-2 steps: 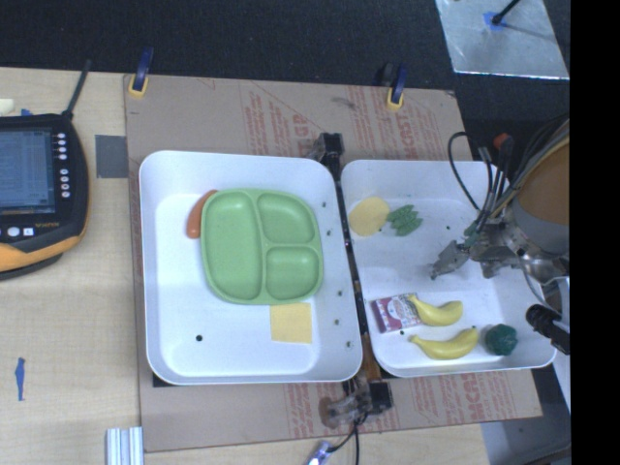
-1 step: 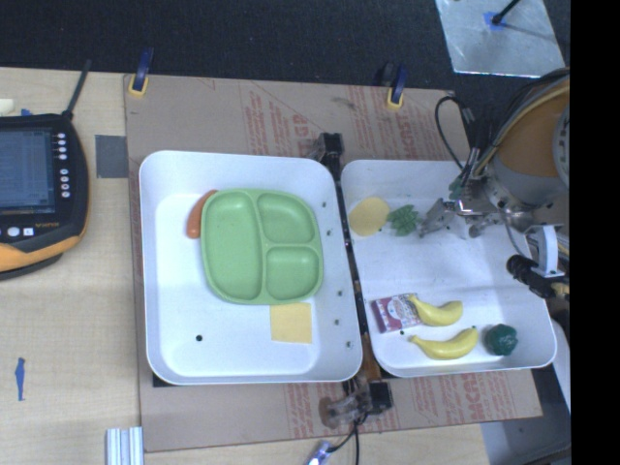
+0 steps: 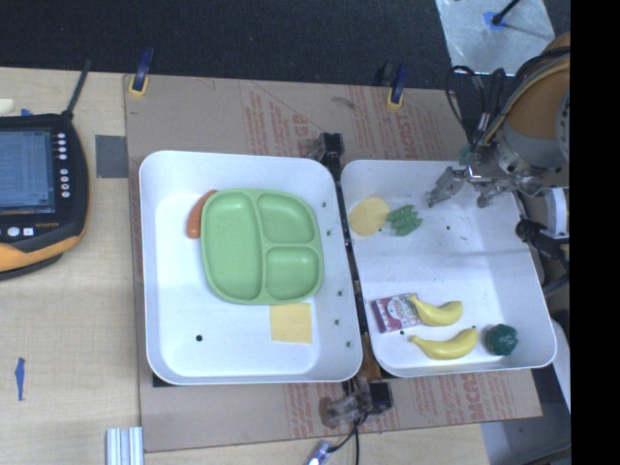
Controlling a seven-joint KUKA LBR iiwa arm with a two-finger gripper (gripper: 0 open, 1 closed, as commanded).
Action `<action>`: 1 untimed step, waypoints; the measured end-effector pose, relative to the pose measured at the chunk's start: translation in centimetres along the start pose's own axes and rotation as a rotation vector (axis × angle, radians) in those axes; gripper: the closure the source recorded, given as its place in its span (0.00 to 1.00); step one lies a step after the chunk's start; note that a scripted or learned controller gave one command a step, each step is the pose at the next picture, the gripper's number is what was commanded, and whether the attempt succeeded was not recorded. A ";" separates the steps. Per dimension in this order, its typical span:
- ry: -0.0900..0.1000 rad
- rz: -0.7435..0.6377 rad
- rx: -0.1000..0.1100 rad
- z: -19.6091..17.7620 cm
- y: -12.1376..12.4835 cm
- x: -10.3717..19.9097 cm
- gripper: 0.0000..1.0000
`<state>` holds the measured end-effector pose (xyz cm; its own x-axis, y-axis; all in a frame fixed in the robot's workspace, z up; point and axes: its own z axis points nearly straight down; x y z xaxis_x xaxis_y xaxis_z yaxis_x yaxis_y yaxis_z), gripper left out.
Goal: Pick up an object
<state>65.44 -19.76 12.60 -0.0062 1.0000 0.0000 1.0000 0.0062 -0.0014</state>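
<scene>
Gripper [image 3: 455, 184] hovering at the upper right of the frame, over the far end of the right bin [image 3: 528, 260], reaching in from the right. Fingers spread apart, nothing between them. Probably poised above the bin because a pick is still to be chosen; no item directly beneath the tips, only bare white floor.

Nearest candidates just to the left of the gripper: a round yellow disc [image 3: 368, 216] with a green broccoli piece [image 3: 404, 221] touching its right edge, both close to the bin's left wall. Touching pair likely awkward to separate, with the wall crowding a grasp on the disc.

Lower in the same bin: a small red packet [image 3: 392, 312] touching a banana [image 3: 436, 311], a second banana [image 3: 447, 344] just below, and a dark green round thing [image 3: 501, 338] beside it near the front rim. Clustered tightly, so fingers closing on one may nudge the others.

Left bin [image 3: 160, 260], well apart from the gripper: a green divided tray [image 3: 262, 246] lying flat, an orange item [image 3: 197, 214] peeking from under its left edge, a yellow square [image 3: 292, 324] below it. Control tablet [image 3: 34, 197] at the left edge of the frame, off the bins.
</scene>
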 end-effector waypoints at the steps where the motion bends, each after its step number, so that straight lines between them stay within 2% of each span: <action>1: 0.001 0.000 0.002 -2.2 -1.6 2.3 0.00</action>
<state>63.84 -17.50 14.77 -0.0058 1.0000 0.0011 1.0000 0.0058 -0.0030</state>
